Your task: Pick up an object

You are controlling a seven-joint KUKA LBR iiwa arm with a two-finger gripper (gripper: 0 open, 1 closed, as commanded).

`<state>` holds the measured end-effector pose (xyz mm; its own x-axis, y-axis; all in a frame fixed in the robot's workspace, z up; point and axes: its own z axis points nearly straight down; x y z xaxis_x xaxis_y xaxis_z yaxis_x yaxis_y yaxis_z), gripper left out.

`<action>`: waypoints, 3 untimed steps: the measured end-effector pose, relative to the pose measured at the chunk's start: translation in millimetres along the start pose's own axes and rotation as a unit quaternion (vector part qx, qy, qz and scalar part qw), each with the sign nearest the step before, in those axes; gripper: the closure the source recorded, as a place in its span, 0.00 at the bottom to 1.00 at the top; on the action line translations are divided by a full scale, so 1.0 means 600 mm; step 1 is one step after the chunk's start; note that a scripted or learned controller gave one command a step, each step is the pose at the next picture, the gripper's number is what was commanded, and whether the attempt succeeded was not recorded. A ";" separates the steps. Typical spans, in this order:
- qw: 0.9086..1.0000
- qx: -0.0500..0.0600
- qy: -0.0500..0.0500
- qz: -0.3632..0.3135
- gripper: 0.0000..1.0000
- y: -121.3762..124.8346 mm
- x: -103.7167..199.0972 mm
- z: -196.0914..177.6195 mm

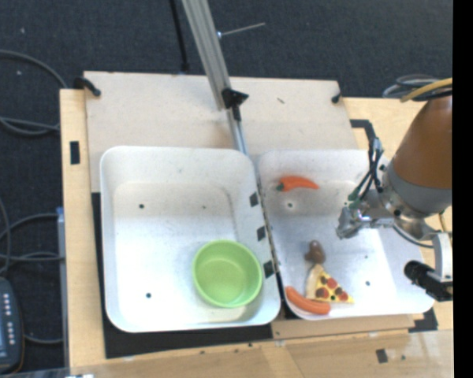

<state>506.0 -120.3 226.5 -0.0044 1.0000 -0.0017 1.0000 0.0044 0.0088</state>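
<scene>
Objects to pick from all sit in the right bin: an orange carrot-looking toy near the far wall, a small brown lump mid-bin that's too blurry to name, and a pizza slice toy with red dots by the near edge, with a hot dog or sausage touching its lower left side. The left bin has a lime green bowl upright in its near right corner. The gripper hangs over the right bin, right of the brown lump and apart from it. It's small and grey on white, so honestly I can't tell how it's set or if anything's in it. The arm is cut off at the right, and cables cover the wrist. Both bins rest on a pale wooden surface.
</scene>
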 end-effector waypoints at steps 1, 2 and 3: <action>1.000 0.003 0.001 0.000 1.00 0.002 0.000 0.001; 1.000 0.003 0.002 -0.003 1.00 0.050 0.094 0.003; 1.000 0.003 0.002 -0.002 1.00 0.102 0.173 0.006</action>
<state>566.5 -16.0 223.1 -0.0086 1.0000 0.0016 1.0000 0.0086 0.0021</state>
